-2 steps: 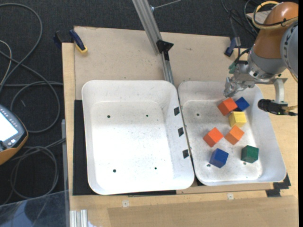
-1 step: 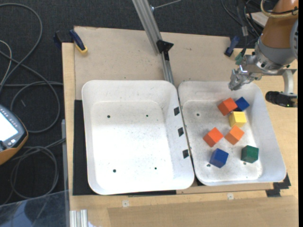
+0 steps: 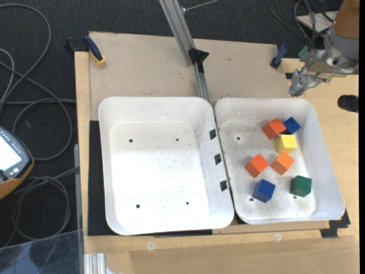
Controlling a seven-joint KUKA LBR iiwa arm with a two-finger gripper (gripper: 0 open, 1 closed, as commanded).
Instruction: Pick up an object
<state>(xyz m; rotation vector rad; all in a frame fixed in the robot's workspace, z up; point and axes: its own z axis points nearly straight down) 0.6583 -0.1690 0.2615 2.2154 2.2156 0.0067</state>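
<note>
Several small cubes lie in the right bin point(image 3: 327, 163). An orange cube point(image 3: 274, 128) and a blue cube point(image 3: 291, 125) sit together near the far side, with a yellow cube point(image 3: 286, 143) just in front of them. Two more orange cubes point(image 3: 257, 165) point(image 3: 282, 163) rest mid-bin. Toward the front lie a second blue cube point(image 3: 263, 190) and a green cube point(image 3: 301, 185). My gripper point(image 3: 299, 88) hangs above the bench just beyond the right bin's far right corner, apart from all the cubes and holding nothing that I can see.
The left bin point(image 3: 154, 170) sits beside the right one, sharing a raised middle edge. A slanted metal pole point(image 3: 181, 24) rises from behind the bins. Blue clamps point(image 3: 94, 49) point(image 3: 279, 55) grip the bench's back corners. Cables trail over the floor at left.
</note>
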